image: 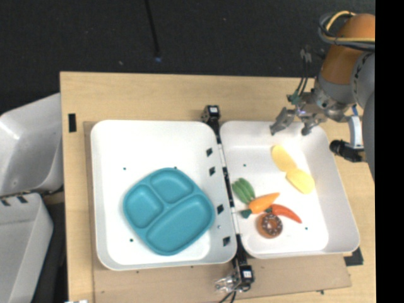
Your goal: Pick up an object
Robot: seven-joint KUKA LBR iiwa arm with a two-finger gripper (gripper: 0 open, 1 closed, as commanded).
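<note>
Nearest you, a teal divided plate point(167, 211) lies in the left bin point(104, 169). At three o'clock, the right bin point(328, 232) holds toy food: a carrot point(263, 201), a yellow piece point(292, 169). At its twelve o'clock rim hovers the gripper point(294, 125), jaws apparently spread, holding nothing.

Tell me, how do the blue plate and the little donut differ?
The blue plate is large, teal and split into compartments; the donut is small, round and brown. The plate lies alone in the left bin; the donut sits among toy foods in the right bin. Both lie flat.
</note>
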